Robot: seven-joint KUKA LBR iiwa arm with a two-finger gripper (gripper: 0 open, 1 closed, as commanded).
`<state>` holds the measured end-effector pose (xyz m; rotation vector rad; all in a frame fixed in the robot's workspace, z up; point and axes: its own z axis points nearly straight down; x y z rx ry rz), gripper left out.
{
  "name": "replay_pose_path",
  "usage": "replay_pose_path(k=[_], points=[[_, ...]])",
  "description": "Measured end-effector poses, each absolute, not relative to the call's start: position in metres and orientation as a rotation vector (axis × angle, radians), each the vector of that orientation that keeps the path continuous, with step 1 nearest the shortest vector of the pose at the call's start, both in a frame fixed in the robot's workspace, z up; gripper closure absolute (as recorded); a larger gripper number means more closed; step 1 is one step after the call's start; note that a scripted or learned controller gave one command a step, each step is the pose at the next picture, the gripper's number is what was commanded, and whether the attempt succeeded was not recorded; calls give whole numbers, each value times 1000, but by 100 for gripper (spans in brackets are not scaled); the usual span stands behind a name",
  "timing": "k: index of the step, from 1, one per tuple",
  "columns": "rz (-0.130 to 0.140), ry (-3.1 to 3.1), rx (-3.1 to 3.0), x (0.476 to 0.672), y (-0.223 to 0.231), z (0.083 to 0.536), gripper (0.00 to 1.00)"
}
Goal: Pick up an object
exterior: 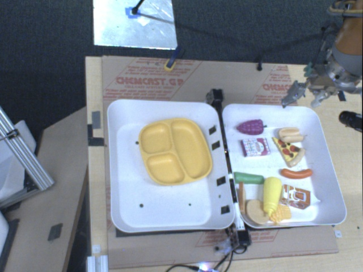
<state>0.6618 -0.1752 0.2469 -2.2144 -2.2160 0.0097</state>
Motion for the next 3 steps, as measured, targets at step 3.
replay_pose_path(k=[3], points=[[2, -2221, -2220, 661, -192, 145, 0]])
